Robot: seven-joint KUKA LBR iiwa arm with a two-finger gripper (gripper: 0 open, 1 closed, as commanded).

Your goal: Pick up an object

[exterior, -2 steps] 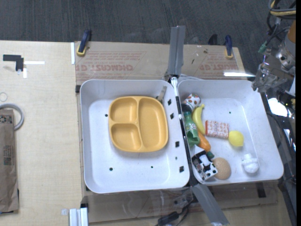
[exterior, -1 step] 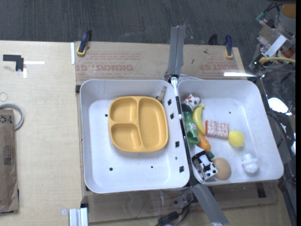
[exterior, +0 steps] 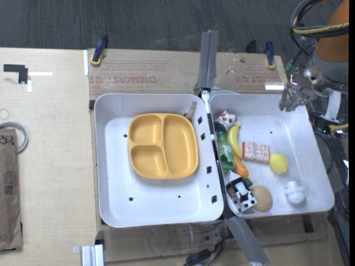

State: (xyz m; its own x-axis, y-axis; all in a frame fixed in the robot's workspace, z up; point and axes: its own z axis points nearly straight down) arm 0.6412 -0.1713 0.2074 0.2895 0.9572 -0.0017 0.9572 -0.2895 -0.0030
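Note:
The right bin [exterior: 299,127] holds several small objects: a banana [exterior: 234,139], a red and white packet [exterior: 255,151], a lemon [exterior: 278,163], a white lumpy item [exterior: 294,192], a brown round item [exterior: 262,198], a black and white item [exterior: 240,195], a green bottle [exterior: 224,150], an orange piece [exterior: 239,167] and a patterned ball [exterior: 226,118]. My gripper [exterior: 290,100] hangs over the bin's back right corner, apart from all of them. Nothing shows between its fingers.
The left bin [exterior: 111,148] holds a yellow divided plate [exterior: 163,146]. A grey divider post [exterior: 208,57] rises between the bins at the back. Cardboard [exterior: 144,73] with blue clamps lies behind the bins. Cables and the arm's orange band [exterior: 333,43] crowd the right edge.

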